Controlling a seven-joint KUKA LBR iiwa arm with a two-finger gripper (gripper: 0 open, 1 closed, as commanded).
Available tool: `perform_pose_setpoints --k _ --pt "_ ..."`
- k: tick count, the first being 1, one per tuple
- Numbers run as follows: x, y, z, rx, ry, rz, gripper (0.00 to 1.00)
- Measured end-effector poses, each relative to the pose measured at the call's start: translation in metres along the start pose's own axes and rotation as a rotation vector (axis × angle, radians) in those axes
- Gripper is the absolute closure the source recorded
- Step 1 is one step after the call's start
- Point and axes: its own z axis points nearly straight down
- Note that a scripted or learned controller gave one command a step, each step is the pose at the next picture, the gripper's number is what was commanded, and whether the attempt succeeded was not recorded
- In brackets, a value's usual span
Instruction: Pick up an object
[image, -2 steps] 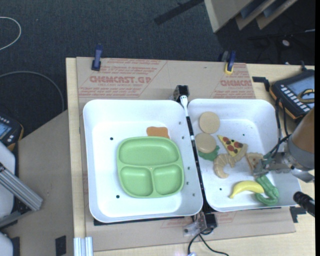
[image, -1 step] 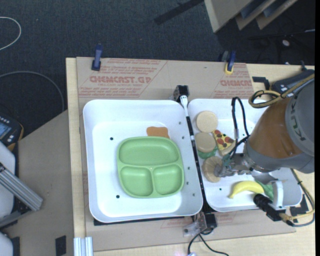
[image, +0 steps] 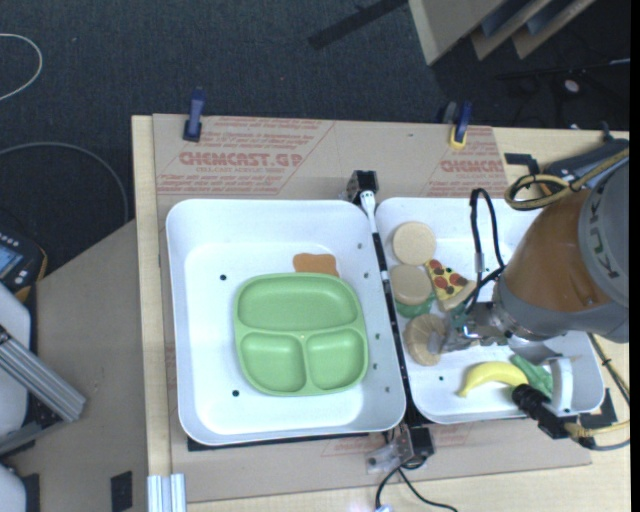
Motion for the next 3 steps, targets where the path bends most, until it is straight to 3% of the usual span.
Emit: perform_pose_setpoints --k 1,2,3 --pt "0.111 -0.003 -0.088 0.015 0.007 -0.01 1.0" --pt "0.06 0.0 -0.209 0.008 0.003 0.003 1.0" --pt "0.111 0.001 -0.176 0.028 0.008 -0.004 1.0"
